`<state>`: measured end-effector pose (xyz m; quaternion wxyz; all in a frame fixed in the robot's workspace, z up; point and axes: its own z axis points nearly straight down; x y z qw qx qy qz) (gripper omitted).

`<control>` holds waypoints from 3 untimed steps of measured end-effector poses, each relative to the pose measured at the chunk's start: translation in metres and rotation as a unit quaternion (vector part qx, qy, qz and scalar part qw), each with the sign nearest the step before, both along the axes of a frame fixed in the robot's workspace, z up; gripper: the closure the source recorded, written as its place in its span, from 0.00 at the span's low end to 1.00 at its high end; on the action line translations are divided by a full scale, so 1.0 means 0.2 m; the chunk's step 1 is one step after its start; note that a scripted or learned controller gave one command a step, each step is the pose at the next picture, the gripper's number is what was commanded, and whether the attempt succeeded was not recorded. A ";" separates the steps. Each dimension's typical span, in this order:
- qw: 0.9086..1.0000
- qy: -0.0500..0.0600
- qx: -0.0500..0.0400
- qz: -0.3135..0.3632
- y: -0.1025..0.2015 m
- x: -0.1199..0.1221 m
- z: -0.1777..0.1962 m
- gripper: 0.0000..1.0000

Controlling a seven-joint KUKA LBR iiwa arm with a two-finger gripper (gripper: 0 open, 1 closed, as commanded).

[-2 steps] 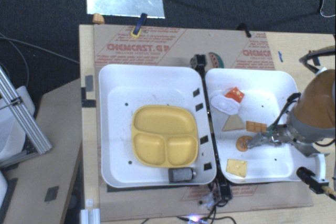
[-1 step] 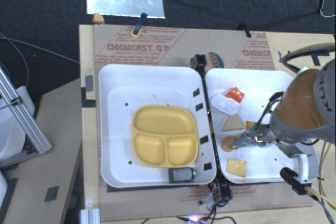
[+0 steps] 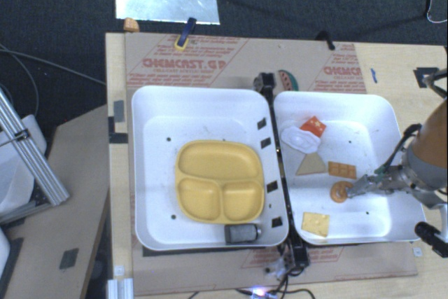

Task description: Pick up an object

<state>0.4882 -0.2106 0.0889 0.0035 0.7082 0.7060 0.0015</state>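
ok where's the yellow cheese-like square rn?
The yellow square lies in the right bin, near its front edge, just below the round brown piece and left of the gripper.

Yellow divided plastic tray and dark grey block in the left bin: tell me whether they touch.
Cannot tell. In the camera view the dark grey block sits right at the yellow divided plastic tray's near edge, no clear gap or contact.
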 end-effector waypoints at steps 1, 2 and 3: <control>1.000 0.000 0.000 0.001 0.01 0.00 -0.01 0.00; 1.000 0.000 0.000 0.001 0.01 0.00 -0.01 0.00; 1.000 0.000 0.000 0.001 0.01 0.00 -0.01 0.00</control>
